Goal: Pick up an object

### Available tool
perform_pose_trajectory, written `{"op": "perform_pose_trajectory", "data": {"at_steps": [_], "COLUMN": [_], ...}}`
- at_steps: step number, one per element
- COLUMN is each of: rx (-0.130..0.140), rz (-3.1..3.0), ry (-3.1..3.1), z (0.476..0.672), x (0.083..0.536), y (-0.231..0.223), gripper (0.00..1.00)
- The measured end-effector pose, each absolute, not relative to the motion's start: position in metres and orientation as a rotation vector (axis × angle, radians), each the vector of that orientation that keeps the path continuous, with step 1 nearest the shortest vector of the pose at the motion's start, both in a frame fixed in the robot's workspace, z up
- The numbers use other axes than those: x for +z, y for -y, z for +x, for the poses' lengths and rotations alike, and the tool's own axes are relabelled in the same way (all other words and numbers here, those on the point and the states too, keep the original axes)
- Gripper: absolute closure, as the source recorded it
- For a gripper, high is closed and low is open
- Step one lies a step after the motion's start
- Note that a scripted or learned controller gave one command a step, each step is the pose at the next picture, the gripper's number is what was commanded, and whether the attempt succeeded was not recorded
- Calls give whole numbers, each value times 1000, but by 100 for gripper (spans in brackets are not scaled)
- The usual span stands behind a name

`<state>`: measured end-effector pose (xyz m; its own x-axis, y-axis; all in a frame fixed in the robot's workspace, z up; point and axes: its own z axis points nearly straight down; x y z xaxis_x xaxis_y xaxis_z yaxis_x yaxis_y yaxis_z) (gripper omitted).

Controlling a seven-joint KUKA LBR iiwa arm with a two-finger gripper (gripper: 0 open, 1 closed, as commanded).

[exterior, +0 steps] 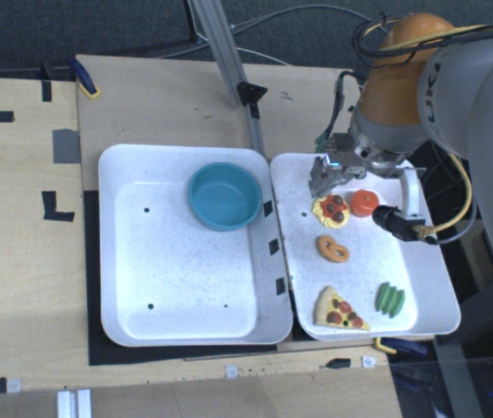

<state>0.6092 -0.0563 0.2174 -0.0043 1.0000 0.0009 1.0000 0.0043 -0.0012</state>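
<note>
My gripper (326,179) hangs over the far left part of the right bin (429,273), below the arm's orange band. Just in front of it lies a round yellow toy with red spots (331,210), close to the gripper but apart from it as far as I can see. A red tomato-like toy (365,202) sits to that toy's right. Nearer the front lie a brown pretzel (333,249), a pizza slice (340,310) and a green pepper toy (390,300). Nothing shows in the gripper.
A blue bowl (225,195) stands at the far right of the left bin (142,294). A slanted metal pole (229,55) comes down to the gap between the bins. A black cable fitting (399,223) hangs over the right bin beside the tomato.
</note>
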Motion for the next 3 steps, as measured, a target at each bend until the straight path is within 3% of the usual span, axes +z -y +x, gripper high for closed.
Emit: {"op": "perform_pose_trajectory", "data": {"at_steps": [2, 3], "rx": [0, 0], "rz": [-2215, -2216], "ry": [2226, 2225], "z": [593, 599], "x": [210, 214], "y": [-45, -95], "gripper": [100, 100]}}
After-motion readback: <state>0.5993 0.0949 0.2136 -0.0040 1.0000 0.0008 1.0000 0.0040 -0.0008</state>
